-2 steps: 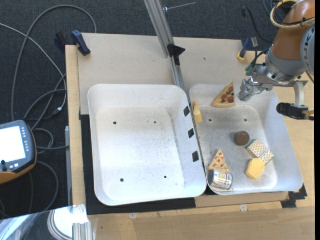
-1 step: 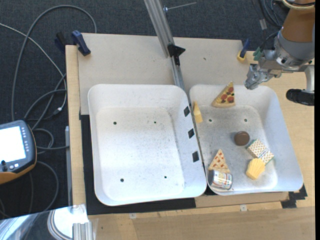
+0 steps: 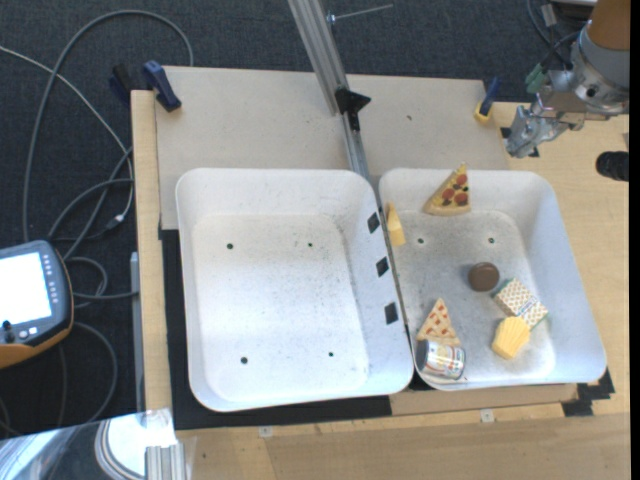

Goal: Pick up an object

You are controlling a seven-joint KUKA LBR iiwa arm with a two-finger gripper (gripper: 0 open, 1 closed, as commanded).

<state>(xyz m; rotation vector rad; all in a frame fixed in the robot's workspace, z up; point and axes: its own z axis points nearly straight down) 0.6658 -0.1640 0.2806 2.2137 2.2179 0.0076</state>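
The gripper (image 3: 524, 138) hangs at the upper right of the frame, above the bench just past the top rim of the right bin (image 3: 570, 268), and from here I cannot tell how it is set. Nearest to it is the pizza slice (image 3: 449, 193), down and to the left at the bin's top edge, its long axis tilted up to the right. The brown puck (image 3: 484, 276) sits lower, mid-bin, probably with more open floor around it; 4 more pieces crowd the bottom wall.
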